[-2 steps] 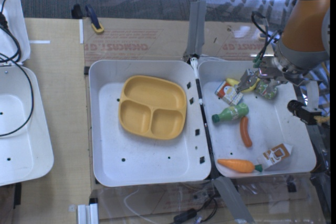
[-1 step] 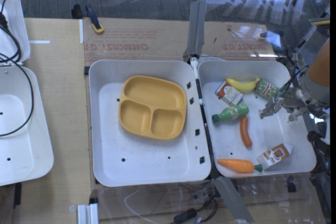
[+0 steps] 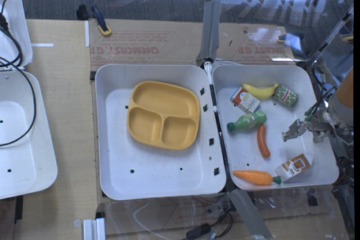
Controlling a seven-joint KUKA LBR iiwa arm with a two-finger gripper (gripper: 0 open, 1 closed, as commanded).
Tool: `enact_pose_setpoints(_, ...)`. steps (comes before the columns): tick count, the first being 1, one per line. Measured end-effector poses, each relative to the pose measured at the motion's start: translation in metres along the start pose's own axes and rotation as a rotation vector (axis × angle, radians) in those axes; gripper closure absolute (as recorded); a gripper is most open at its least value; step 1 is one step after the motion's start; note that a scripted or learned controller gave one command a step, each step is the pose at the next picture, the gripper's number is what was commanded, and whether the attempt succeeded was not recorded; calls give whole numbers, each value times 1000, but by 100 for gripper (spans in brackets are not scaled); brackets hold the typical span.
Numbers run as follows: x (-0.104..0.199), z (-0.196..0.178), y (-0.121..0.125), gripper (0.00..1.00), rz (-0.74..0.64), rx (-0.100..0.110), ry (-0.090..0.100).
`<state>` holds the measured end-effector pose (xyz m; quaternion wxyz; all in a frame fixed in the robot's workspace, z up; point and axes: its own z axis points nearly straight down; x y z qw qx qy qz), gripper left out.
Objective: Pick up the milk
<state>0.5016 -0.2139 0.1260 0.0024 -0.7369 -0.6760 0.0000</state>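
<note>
At the right bin [image 3: 220, 121], the gripper [image 3: 296, 131] hangs just inside the far right wall, above bare floor between the red sausage [image 3: 262, 141] and the wall. It grips nothing; whether the pincer is spread or pressed together cannot be told at this size and angle.

Finding 1: the milk carton [image 3: 293, 167], brown and white, lies on its side near the front right corner, a little in front of the gripper and apart from it. Its tilt to the bin wall means a descent that is not turned to match could pinch it across a diagonal and squirt it free.

Finding 2: the carton's end sits just beside the green top of the carrot [image 3: 256, 177]. A careless approach from that side may nudge the carrot or catch both.

Finding 3: the front wall and corner leave little room, so the wrist risks striking the rim.

Finding 4: a second carton, orange and white [image 3: 246, 100], rests near the banana [image 3: 260, 90] at the back. Identification of the milk is a judgement from colouring only; a wrong choice sends the arm across the green bottle [image 3: 246, 121]
</note>
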Motion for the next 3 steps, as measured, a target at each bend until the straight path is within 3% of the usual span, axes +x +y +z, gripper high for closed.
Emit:
enact_pose_setpoints(1, -1, 36, -24, 0, -314, 0, 3)
enact_pose_setpoints(2, -2, 27, -23, 100, -310, -2, 0)
enact_pose_setpoints(3, -1, 27, -23, 0, -310, -1, 1)
